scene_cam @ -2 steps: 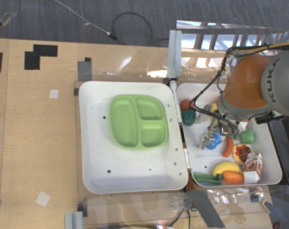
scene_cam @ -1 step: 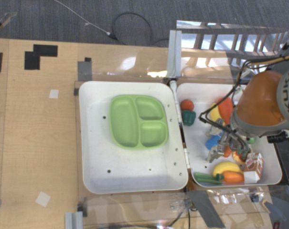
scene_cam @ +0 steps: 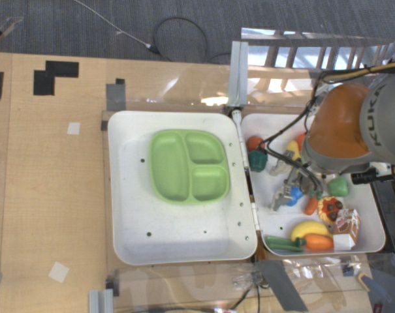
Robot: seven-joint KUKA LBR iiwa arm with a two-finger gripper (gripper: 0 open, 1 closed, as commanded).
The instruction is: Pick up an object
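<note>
Camera view: both bins are being viewed from above at a slant.
Surface: light wood; black patches are being shown at its upper left, and two small pale squares are lying on it.
Left bin: white and shallow; it is being occupied by one thing.
Green plate: three compartments; it is lying flat in the upper middle of the left bin.
Right bin: white, just beside the left bin; the objects are being held in it.
Arm: grey with an orange band; it is being seen reaching in from the right over the upper part of the right bin.
Pincer: it is being held low among the objects near the bin's middle; whether it is released or clenched cannot be told, and nothing is being seen gripped.
Blue object: small; it is lying right at the pincer's tip; contact cannot be judged.
Red-orange ball: it is resting at the bin's upper left, with a dark green piece just beside it.
Banana: yellow; it is lying near the front wall, touching an orange piece.
Green long piece: it is lying along the front wall.
Green round piece: it is sitting under the arm's edge.
</note>
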